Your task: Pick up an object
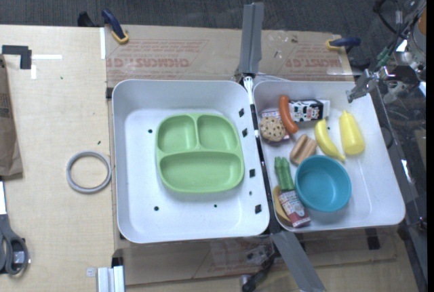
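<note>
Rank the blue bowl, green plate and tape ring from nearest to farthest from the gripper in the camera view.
1. Blue bowl, in the right bin, on the gripper's side.
2. Green plate, in the left bin.
3. Tape ring, on the bench, left of both bins.

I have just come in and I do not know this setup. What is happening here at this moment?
Nothing is being handled yet. The left bin holds a green divided plate. The right bin holds toy food waiting to be picked: a blue bowl, a banana, a yellow pepper-like piece, a cookie, a hot dog and a small milk carton. All of these lie in the bin, untouched.
</note>
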Controlling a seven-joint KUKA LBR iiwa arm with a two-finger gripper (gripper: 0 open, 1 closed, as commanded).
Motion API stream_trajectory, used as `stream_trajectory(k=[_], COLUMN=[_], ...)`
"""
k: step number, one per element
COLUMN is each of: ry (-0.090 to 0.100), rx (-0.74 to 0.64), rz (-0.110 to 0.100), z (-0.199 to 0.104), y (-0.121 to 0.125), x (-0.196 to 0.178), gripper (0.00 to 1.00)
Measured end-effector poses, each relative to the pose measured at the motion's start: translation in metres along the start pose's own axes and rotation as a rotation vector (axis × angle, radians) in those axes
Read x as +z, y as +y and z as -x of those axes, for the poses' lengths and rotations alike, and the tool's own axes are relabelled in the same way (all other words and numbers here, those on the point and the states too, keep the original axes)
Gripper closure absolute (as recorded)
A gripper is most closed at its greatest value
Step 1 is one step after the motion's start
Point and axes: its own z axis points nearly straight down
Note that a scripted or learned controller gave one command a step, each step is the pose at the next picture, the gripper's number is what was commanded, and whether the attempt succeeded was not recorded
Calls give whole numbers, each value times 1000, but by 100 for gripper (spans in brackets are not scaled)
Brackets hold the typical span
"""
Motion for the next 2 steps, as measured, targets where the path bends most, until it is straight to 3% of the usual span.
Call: stream_trajectory(k=[1, 2], ry=[4, 4], rx=[17, -78], rz=[10, 27], z=[-17, -14], y=[30, 19], x=[146, 154], gripper=[0, 0])
